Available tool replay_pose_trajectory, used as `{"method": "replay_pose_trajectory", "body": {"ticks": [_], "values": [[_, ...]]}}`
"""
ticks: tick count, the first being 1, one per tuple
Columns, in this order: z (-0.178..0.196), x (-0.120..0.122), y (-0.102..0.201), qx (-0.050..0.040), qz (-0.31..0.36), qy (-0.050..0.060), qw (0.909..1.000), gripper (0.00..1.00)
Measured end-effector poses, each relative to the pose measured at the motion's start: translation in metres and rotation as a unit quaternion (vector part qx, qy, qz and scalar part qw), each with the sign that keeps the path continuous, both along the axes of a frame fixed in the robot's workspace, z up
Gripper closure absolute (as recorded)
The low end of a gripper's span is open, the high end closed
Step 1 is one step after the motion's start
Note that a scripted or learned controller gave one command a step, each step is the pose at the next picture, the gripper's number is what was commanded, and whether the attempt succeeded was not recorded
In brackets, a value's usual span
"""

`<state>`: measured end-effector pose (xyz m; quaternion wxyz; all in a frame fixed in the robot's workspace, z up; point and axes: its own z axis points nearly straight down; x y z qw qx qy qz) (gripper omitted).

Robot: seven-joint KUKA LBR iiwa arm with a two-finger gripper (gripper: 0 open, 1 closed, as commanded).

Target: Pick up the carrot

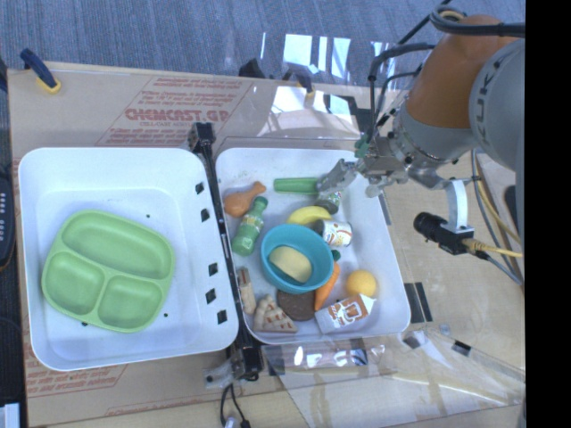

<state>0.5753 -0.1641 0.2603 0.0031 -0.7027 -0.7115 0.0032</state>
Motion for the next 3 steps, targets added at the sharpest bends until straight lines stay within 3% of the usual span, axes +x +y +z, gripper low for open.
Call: {"method": "replay_pose_trajectory", "body": {"ticks": [1, 2, 3], "values": [[-0.079, -0.089, -0.018, 0.0027, 0.220, 0.001, 0.9754, 0.00], [-0.163, -0.093, -0.030, -0.0012, 0.199, -0.010, 0.9799, 0.00], [-0.148, -0.084, -0.026, -0.0026, 0.204, -0.020, 0.9787, 1.00]]}}
